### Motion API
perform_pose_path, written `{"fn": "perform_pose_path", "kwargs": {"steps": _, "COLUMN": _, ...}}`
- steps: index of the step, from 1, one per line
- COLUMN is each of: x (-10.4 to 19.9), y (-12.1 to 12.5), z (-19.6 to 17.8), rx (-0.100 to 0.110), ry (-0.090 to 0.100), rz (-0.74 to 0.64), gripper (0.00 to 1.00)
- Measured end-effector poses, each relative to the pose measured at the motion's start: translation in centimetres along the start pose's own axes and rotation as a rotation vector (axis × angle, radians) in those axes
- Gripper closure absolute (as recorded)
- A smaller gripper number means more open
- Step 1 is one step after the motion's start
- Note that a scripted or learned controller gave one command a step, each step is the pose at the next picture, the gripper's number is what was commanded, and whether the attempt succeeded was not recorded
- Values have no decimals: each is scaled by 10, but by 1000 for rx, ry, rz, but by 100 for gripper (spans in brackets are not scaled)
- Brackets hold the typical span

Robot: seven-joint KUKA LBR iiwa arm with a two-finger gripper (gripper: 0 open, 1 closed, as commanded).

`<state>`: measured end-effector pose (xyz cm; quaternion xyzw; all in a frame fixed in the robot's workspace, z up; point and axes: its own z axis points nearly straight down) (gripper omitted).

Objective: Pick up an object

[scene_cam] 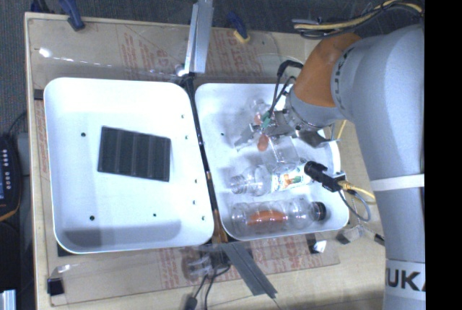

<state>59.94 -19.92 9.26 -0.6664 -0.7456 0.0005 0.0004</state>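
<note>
My gripper [269,126] reaches down into the right bin [208,100], at its upper middle, among clear plastic items. A clear piece with an orange-red part [263,141] lies right under it. A clear plastic bottle with an orange label [273,214] lies on its side along the bin's near wall. Two more clear things, a small crumpled one [245,182] and one with a green and orange label [290,179], sit in the middle of this bin. A flat black ribbed pad [135,154] lies in the left bin [65,95].
The grey arm with its orange band [317,77] covers the right bin's right side. A black cable plug [322,176] hangs over that bin's right rim. Blue clamps [71,12] and a metal bar [198,34] stand along the bench's far edge.
</note>
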Motion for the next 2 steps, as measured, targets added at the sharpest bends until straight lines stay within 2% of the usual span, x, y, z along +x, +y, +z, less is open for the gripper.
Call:
{"fn": "perform_pose_path", "kwargs": {"steps": 1, "x": 2, "y": 1, "z": -9, "rx": 3, "ry": 1, "rz": -9, "gripper": 100}}
{"fn": "perform_pose_path", "kwargs": {"steps": 2, "x": 31, "y": 61, "z": -91, "rx": 1, "ry": 0, "rz": 31, "gripper": 100}}
